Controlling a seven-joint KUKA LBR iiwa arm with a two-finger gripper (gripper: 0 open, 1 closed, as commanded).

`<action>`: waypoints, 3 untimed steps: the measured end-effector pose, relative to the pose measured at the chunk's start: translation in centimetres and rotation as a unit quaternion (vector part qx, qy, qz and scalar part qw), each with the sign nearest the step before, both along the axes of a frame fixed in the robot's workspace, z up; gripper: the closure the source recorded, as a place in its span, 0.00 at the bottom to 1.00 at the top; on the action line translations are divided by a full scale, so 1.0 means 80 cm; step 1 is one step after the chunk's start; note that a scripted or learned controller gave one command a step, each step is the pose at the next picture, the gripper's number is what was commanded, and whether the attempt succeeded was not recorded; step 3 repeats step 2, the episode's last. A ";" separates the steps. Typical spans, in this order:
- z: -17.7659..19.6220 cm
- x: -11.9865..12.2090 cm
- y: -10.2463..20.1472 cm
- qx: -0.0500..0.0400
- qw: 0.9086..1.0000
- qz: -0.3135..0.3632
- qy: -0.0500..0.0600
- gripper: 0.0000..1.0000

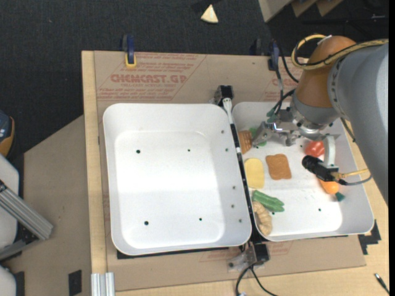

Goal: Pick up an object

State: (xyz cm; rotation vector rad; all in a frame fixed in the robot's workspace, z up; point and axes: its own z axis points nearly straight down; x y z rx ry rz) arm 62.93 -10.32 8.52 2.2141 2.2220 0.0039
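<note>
Two shallow white bins (123, 184) sit on brown board; over the right one, the gripper (279, 130) hovers above small food-shaped toys, grip state indiscernible, nothing visibly lifted.

The grey arm with orange band (333, 79) reaches in from the right, its claw (281, 130) low over the far end of the right shallow white bin (352, 217). That bin holds a yellow block (253, 172), a tan slab (278, 166), a green pod-shaped piece (268, 200), a red item (316, 147) and an orange piece (331, 187). The left shallow white bin (166, 177) sits alongside on the brown board worktop (92, 103).
</note>
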 end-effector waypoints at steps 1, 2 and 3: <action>0.000 0.034 0.013 0.000 1.000 -0.001 0.000 0.00; 0.013 0.033 0.012 0.000 1.000 -0.001 0.003 1.00; 0.013 0.033 0.012 0.000 1.000 -0.001 0.003 1.00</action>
